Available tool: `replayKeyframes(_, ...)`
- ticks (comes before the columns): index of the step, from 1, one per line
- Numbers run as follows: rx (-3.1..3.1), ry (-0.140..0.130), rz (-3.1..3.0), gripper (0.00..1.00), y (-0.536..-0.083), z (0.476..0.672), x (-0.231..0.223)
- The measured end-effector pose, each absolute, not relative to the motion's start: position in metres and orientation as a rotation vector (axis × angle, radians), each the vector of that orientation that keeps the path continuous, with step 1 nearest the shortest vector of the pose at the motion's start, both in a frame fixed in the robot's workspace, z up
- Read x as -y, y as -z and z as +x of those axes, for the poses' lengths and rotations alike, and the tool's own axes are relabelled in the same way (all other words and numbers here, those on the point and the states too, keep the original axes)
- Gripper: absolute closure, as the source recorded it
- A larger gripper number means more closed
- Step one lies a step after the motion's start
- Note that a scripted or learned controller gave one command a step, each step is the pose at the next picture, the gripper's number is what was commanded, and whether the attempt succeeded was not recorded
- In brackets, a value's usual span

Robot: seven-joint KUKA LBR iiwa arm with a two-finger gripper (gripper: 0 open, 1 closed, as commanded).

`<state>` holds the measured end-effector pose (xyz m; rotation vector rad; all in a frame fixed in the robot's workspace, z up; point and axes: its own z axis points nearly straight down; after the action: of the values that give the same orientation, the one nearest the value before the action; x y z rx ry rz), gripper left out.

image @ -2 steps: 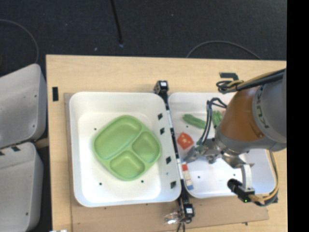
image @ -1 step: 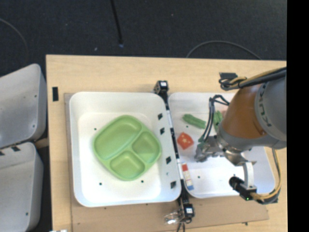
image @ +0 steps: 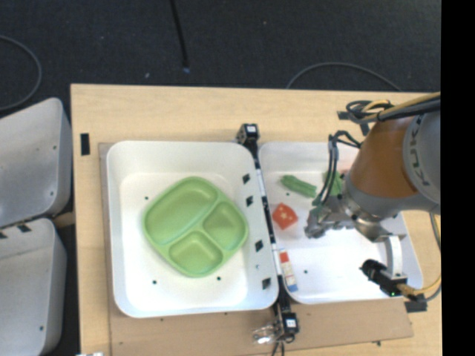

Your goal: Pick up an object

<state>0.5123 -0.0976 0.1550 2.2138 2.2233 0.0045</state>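
Camera view, bench: two shallow white bins side by side; the left bin [image: 126,288] bears a green divided plate [image: 194,225] lying flat near its middle, the right bin [image: 326,291] holds the small things.
Camera view, arm: grey with an orange band [image: 382,158], reaching in from 3 o'clock and bent down over the right bin.
Camera view, gripper [image: 318,225]: low over the bin floor, just at 3 o'clock of the red block; whether the claw is open or closed I cannot tell, and nothing is seen held in it.
Camera view, red block [image: 284,216]: small, orange-red, resting on the right bin's floor near its left wall, apart from the gripper by a narrow gap.
Camera view, green piece [image: 298,185]: long and narrow, lying aslant at 1 o'clock of the red block, close to the wrist.
Handling, judged: the red block looks light, stiff and compact, not fragile; its faces may be smooth, so a firm squeeze across two opposite sides should serve best.
Risk, judged: a near miss may nudge it toward the left wall.
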Motion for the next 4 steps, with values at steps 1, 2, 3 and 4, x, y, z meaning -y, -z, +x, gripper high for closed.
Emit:
replayKeyframes(1, -2.219, -0.007, 2.214, 1.0, -0.217, 0.515, 0.105)
replayKeyframes(2, -2.222, -0.002, 2.218, 1.0, -0.221, 0.516, 0.106)
replayKeyframes(3, -2.229, -0.003, 2.212, 1.0, -0.235, 0.535, 0.056)
replayKeyframes(4, -2.23, -0.003, 2.212, 1.0, -0.231, 0.544, 0.002)
